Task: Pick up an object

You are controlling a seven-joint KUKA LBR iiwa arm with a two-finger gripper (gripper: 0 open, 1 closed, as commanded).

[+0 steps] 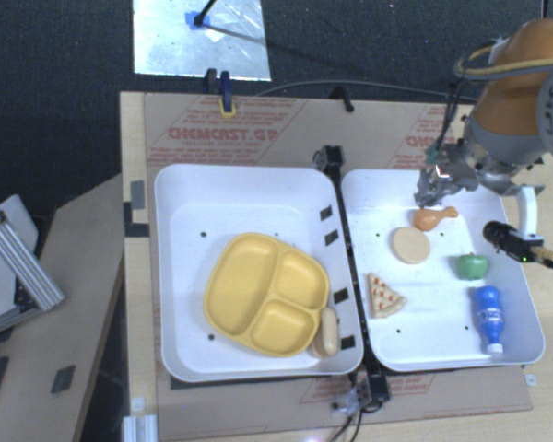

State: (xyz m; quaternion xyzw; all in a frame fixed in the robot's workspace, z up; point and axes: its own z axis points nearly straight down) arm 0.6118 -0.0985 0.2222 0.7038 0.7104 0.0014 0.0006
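The chicken drumstick (433,216) lies just beneath the tool (432,191).

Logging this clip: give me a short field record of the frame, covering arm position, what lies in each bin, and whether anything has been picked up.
arm: reaches in from the right, gripper low over the right bin's far side
nearest item: orange drumstick toy, just below the gripper
right bin contents: drumstick toy, round beige disc, pizza slice, green item, blue bottle
left bin contents: yellow divided tray, beige bread-like piece beside its near right corner
jaws state: cannot tell
object lifted: none visibly
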